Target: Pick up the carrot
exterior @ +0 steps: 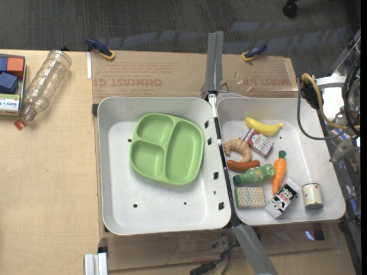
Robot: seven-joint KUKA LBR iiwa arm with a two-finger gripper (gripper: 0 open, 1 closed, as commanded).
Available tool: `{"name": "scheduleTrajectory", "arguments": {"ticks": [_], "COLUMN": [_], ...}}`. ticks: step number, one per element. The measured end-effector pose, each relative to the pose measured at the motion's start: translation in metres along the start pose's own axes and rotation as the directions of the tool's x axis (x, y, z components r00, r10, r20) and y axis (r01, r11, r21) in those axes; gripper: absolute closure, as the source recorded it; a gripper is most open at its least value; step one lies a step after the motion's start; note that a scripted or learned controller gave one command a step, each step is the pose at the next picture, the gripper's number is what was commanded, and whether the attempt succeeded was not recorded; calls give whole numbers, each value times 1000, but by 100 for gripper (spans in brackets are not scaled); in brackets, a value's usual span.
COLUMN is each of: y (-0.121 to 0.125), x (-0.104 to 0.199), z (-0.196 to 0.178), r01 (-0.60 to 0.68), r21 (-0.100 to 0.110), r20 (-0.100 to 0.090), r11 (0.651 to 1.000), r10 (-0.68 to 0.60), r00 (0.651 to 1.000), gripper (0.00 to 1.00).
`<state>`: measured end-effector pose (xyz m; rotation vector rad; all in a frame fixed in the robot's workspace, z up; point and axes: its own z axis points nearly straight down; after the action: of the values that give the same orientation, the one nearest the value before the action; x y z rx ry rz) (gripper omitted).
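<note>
The carrot [278, 175] is orange with a green top and lies in the right bin [330, 213], near its middle right. It points roughly front to back, leaf end toward the far side. Its left side touches a green bottle [254, 175]. Its lower tip is close to a cow-print carton [282, 199].
The right bin also holds a banana [264, 126], a croissant [238, 148], a sausage [243, 165], a small red-white carton [260, 144], a cracker box [250, 197] and a can [312, 196]. A green divided plate [167, 148] sits in the left bin [114, 211]. Cables [312, 113] hang at the right edge.
</note>
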<state>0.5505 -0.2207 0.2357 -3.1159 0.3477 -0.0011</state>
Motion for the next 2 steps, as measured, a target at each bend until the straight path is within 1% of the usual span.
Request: {"name": "scheduleTrajectory", "arguments": {"ticks": [1,2], "y": [-20,-25], "x": [80,106], "z": [64,132], "r01": [21,20], "r21": [1,0], "r20": [0,1], "r11": [1000,1000], "r10": [-21,-20], "r00": [1000,1000], "gripper": [0,0]}}
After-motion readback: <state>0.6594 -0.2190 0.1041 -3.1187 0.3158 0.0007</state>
